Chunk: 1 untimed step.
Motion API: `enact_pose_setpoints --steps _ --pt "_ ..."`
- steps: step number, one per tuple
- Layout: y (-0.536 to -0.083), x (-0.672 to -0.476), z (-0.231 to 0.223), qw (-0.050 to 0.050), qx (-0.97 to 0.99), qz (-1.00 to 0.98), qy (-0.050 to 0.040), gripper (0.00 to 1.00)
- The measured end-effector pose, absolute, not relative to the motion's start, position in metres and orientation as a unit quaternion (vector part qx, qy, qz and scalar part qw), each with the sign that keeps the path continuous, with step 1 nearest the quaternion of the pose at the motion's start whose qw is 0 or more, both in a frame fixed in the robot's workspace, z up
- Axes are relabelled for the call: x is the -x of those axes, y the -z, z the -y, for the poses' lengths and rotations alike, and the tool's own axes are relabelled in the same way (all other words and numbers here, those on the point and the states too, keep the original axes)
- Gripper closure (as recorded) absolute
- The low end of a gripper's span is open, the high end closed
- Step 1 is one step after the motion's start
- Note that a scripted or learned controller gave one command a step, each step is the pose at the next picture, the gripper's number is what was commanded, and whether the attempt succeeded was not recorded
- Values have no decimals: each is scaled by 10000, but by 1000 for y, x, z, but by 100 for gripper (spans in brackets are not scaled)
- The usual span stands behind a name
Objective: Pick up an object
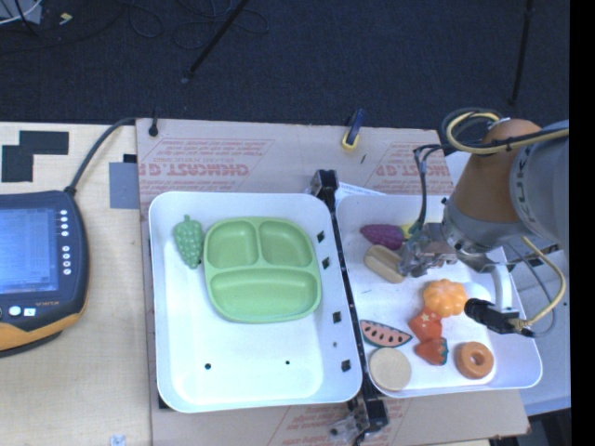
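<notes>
**Pincer low in the right bin beside the tan bread piece**

The grey arm (pixel 507 189), with its orange band above the wrist, reaches in from three o'clock and ends in the pincer (pixel 416 260), which sits low over the right bin (pixel 521 370). Its dark metal tip is a tangle of small parts, and I cannot tell whether it is spread or pressed together. It looks to be touching or just above the tan, rounded bread piece (pixel 382 264), at that piece's three o'clock side.

The right bin is shallow, white and smooth, with rounded corners. At twelve o'clock from the bread piece lies a purple, elongated eggplant (pixel 382 235). At four o'clock from the pincer sits a glossy orange, lumpy pumpkin shape (pixel 444 297), and just below it a shiny red pepper-like piece (pixel 428 335). A watermelon slice (pixel 385 334), red with dark seeds and a green rind, lies at the bin's seven o'clock part, with a flat, pale round disc (pixel 390 368) just beneath it. A ring-shaped brown doughnut (pixel 475 360) rests near the five o'clock corner.

The left bin (pixel 186 370) holds a light green, matte plastic plate (pixel 262 269) split into three compartments, and a bumpy green grape bunch (pixel 189 241) touching its nine o'clock edge.

On the counter (pixel 112 342) at nine o'clock lies a grey and orange control pendant (pixel 37 268).
</notes>
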State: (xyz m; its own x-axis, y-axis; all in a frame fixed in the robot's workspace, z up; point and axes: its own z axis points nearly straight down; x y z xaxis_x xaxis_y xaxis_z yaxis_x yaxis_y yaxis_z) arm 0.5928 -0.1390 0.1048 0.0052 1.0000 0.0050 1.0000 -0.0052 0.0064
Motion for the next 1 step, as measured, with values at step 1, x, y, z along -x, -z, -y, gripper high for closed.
enact_pose_setpoints --steps 1 --pt "-148 -594 143 5 -7069 -7073 -2 100"
